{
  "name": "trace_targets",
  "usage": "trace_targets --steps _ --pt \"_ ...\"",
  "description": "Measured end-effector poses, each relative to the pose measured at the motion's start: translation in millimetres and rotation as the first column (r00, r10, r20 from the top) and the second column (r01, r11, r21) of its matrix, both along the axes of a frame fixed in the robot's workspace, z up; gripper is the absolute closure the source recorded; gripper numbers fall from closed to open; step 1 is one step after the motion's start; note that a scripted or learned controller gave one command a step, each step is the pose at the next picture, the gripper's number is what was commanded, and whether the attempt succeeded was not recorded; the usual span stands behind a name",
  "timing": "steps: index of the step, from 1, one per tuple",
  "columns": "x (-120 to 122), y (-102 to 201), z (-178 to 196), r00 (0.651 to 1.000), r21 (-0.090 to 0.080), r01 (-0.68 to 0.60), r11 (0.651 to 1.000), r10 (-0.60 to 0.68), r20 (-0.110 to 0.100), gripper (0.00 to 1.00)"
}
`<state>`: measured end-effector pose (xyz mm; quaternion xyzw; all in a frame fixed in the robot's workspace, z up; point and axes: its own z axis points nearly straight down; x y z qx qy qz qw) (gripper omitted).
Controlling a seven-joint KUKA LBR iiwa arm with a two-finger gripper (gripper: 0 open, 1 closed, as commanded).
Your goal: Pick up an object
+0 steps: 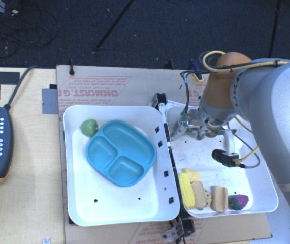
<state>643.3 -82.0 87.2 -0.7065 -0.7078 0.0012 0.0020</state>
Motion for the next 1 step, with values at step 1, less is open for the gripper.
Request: trace_targets --steps 1 --pt "0.6 -14.7 13.6 1.000 -0.001 0.002 1.000 -0.002 0.004 0.00"
